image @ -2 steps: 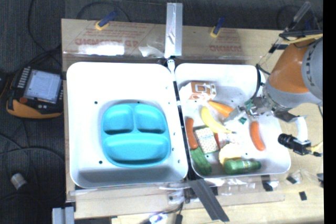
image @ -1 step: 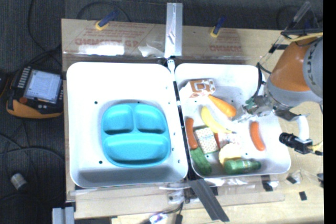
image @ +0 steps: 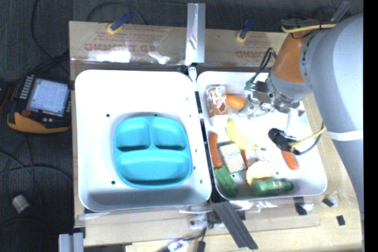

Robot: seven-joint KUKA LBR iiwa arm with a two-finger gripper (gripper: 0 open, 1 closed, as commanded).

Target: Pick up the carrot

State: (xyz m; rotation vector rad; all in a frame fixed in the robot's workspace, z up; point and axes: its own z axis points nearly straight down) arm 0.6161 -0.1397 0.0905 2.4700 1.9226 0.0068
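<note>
The carrot (image: pixel 215 149), long and orange-red, lies along the left wall of the right bin (image: pixel 316 177), between a banana (image: pixel 239 136) and the divider. My gripper (image: pixel 258 102) hangs low over the back of the right bin, under the orange wrist band (image: pixel 289 62). It is just right of a rounded orange item (image: pixel 235 102) and well behind and to the right of the carrot. Nothing is visibly held in it.
The right bin also holds a small packet (image: pixel 217 99), a cracker box (image: pixel 231 157), a cucumber (image: pixel 225 181), a green bottle (image: pixel 271 186), a yellow wedge (image: pixel 257 173) and a short red-orange piece (image: pixel 289 159). A blue divided tray (image: pixel 153 149) sits in the left bin (image: pixel 94 103).
</note>
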